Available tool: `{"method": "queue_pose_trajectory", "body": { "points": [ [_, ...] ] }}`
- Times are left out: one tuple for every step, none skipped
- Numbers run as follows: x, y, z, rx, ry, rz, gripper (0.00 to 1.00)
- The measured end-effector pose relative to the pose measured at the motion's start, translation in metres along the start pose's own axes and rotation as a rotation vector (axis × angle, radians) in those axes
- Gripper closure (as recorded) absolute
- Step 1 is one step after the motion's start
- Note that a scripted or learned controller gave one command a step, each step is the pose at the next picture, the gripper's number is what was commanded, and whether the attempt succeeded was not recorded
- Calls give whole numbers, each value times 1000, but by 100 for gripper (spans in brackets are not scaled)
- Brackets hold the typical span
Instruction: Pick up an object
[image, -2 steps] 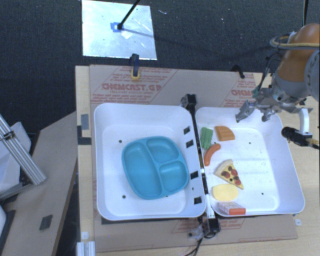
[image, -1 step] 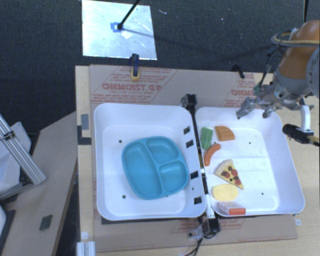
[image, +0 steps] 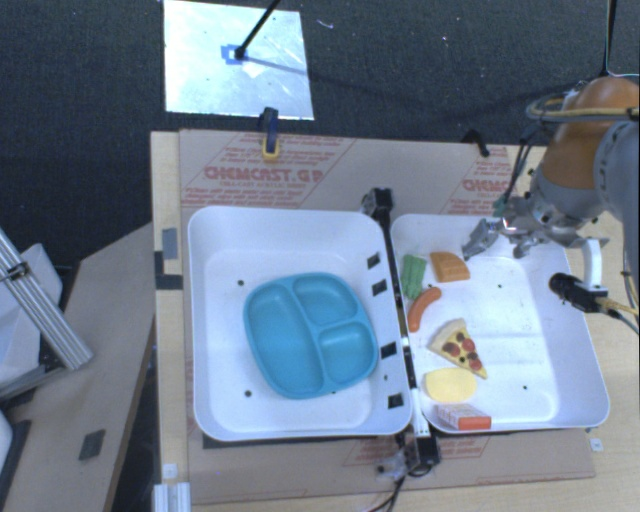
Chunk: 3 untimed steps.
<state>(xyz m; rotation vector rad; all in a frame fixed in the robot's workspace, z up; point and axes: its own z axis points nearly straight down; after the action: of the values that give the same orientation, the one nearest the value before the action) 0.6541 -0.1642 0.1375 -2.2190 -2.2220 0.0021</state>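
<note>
At right of centre in the frame, your gripper (image: 503, 238) hangs with fingers spread and empty, just beside it an orange bread slice (image: 449, 267), flat, wedge-shaped, on the right bin (image: 560, 350) floor.

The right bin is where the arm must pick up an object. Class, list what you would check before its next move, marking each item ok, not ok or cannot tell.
1. Objects to pick lie in the right bin: ok.
2. Gripper hangs over that bin's back edge: ok.
3. Gripper carries nothing: cannot tell.
4. Orange wedge, nearest the gripper, lies uncovered: ok.
5. Pizza slice has free space on its right: ok.
6. Green piece clear of the divider: not ok, it hugs the bin's left wall.
</note>
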Motion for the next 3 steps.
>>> {"method": "queue_pose_trajectory", "body": {
  "points": [
    [0,2,47,-7,0,-1,0],
    [1,6,31,-18,0,-4,100],
    [3,3,-14,-7,-1,-3,100]
  ]
}}
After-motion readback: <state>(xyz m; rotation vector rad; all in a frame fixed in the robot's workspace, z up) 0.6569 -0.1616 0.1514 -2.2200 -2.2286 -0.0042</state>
